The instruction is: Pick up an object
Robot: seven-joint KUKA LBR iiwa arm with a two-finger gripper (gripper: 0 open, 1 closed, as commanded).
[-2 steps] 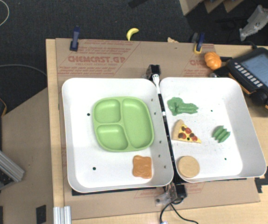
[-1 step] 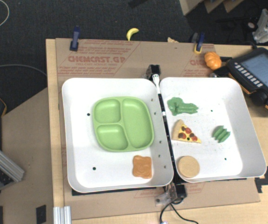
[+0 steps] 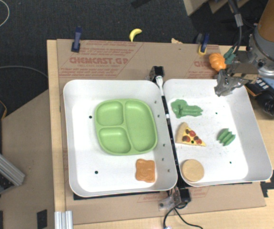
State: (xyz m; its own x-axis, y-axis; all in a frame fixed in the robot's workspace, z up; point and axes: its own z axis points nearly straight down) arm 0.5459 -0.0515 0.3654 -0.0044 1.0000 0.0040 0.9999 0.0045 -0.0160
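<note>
While the tool (image 3: 227, 87) hovers over the right bin's (image 3: 251, 142) far edge, its state unclear, a pizza slice (image 3: 189, 135) lies mid-bin; likely light, stiff, best pinched across its sides.

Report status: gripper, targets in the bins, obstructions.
Gripper above right bin's far corner, nothing visibly held. Pizza slice, green pieces lie loose in it. No obstruction seen.

Glossy white plastic bins (image 3: 75, 128) sit on matt brown cardboard (image 3: 103, 56); the green divided plate (image 3: 126, 126) looks smooth plastic.
</note>
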